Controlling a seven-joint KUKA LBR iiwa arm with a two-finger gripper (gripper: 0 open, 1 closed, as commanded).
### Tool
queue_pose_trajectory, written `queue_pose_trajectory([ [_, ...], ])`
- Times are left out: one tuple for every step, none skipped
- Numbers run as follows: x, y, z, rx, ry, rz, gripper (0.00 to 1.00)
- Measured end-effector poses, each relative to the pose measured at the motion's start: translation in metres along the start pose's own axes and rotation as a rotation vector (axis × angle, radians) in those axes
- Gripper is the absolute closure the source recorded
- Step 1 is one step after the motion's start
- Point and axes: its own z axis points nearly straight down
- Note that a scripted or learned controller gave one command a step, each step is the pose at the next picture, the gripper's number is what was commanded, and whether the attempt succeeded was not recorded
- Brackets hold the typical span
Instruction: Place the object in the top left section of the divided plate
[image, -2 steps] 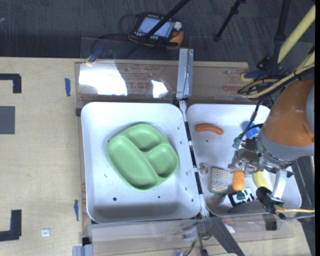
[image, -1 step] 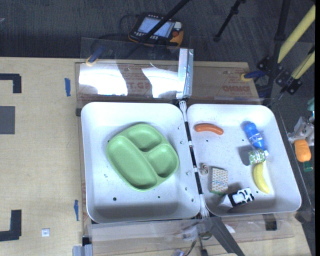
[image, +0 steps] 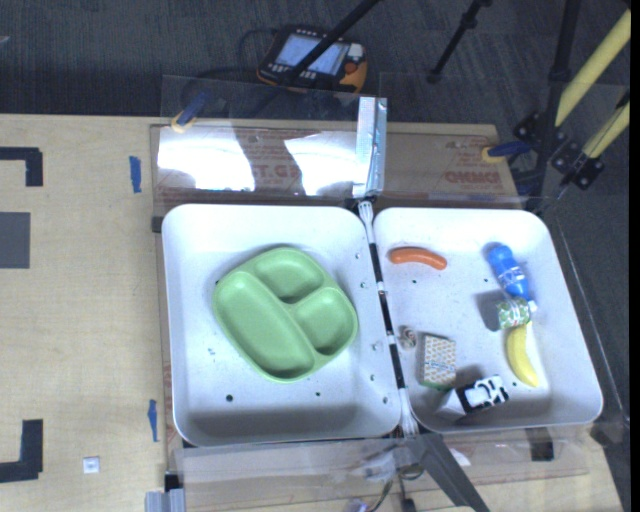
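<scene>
A green divided plate (image: 285, 311) with three sections lies in the left white bin (image: 195, 250). The right white bin (image: 575, 385) holds an orange hot dog (image: 417, 258), a blue bottle (image: 506, 269), a yellow banana (image: 522, 357), a small green-and-white wrapped item (image: 515, 315), a patterned square packet (image: 437, 358) and a black-and-white block (image: 482, 394).
A metal divider (image: 370, 150) stands upright behind the bins on a cardboard backing. A handheld pendant (image: 310, 58) lies on the floor beyond the bench. Blue tape marks sit on the wooden bench to the left.
</scene>
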Motion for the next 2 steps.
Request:
queue_pose_trajectory([
  [0.002,-0.001,0.002,0.0,0.0,0.506,1.0],
  [-0.009,0.004,0.001,0.002,-0.001,0.802,1.0],
])
